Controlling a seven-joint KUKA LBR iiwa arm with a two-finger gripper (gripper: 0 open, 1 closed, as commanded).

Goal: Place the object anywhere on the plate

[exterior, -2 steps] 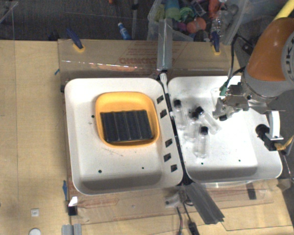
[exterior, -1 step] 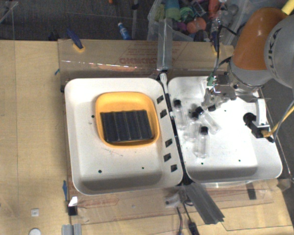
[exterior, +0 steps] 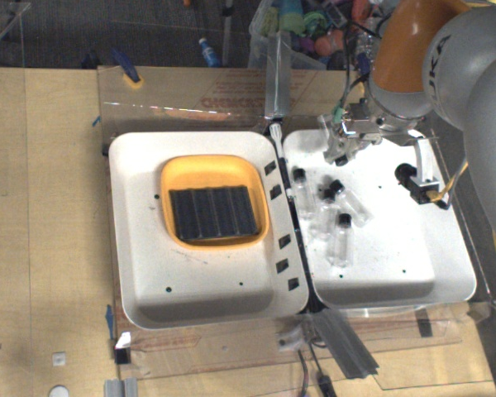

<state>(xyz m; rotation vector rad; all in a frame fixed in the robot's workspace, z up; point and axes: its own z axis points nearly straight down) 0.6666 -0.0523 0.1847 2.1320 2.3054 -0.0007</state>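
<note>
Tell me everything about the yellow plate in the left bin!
The yellow plate is a rounded square with a raised rim, smooth and a bit shiny like plastic. It lies flat in the middle of the left bin, resting on the white floor. A dark ribbed rectangle covers most of its lower part; it could be a tray or mat, hard to tell. The clear bottles lie apart from it, in the right bin.
</note>
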